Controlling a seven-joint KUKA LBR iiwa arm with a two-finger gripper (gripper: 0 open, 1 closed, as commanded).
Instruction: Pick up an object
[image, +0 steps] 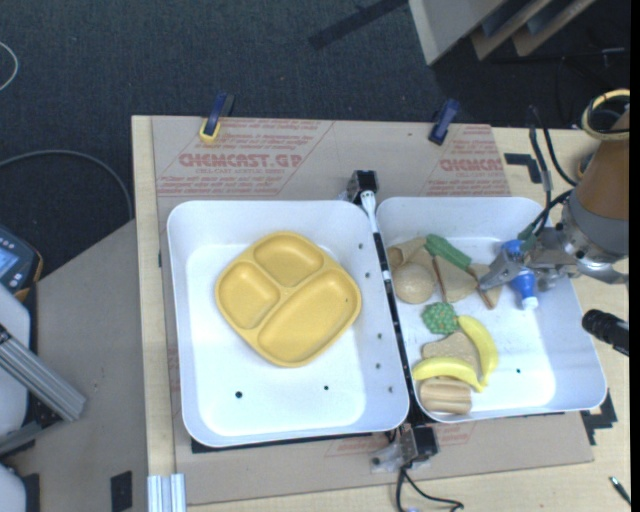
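Arm: reaches in from the right, over the right bin (560, 398).
Hand (503, 272): low in the right bin's upper part; whether it is apart or together cannot be told.
Objects: clustered in the right bin's left half, a green stick (447, 252), a tan round piece (413, 284), a green bumpy ball (439, 318), a banana (470, 355).
Left bin (195, 330): holds a yellow divided plate (288, 297).
Worktop (150, 250): carries both bins side by side.
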